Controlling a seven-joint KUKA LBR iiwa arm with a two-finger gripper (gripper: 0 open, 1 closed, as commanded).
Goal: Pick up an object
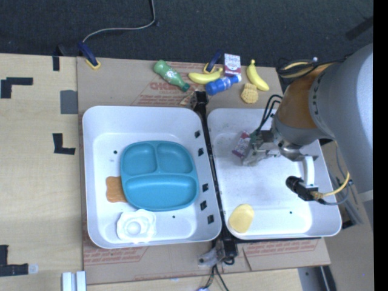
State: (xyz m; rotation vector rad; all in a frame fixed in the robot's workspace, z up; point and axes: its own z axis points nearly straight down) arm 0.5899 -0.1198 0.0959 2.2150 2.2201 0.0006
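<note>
My gripper (247,149) is low in the right bin (273,229), in its upper left part, at the end of the grey arm with the orange band (298,108). A small pinkish-grey object (242,142) lies right at the gripper's tip; whether it is gripped is too blurred to tell. A yellow lemon-like piece (241,217) sits near the front wall of the same bin, well below the gripper.
The left bin (97,126) holds a blue divided plate (159,176), a toast slice (113,190) and a fried egg (135,226). Behind the bins lie a green bottle (170,75), two bananas (204,76) (256,76), a blue bottle (219,85) and a small box (232,62).
</note>
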